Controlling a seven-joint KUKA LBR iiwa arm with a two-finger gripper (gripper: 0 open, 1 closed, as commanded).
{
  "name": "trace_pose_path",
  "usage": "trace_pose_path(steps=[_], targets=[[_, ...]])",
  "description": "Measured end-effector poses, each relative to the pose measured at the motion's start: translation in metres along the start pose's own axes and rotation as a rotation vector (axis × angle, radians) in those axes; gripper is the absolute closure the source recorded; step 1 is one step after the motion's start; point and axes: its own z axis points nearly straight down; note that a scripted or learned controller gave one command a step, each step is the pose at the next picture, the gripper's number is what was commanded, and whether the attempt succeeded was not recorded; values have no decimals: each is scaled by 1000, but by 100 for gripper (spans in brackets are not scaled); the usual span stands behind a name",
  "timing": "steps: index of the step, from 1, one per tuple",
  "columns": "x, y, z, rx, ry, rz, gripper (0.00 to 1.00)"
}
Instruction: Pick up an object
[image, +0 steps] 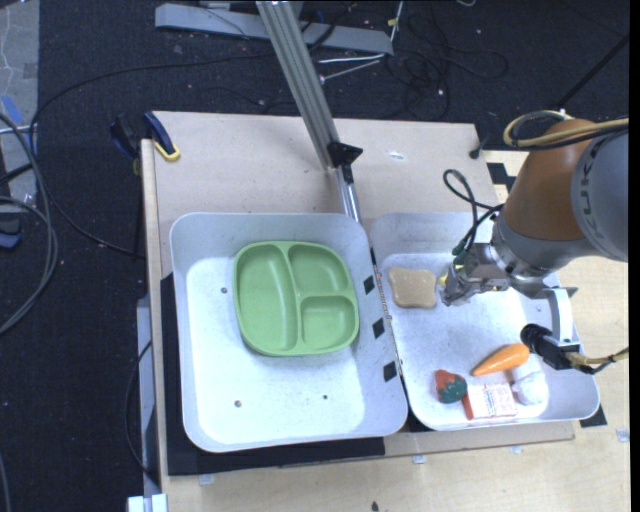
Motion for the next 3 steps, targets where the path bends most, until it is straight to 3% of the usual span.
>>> trace_pose_path(steps=[2,3], targets=[[-3,3,-120,-3,0,-4,100],[46,5,-110,4,2,-8,100]])
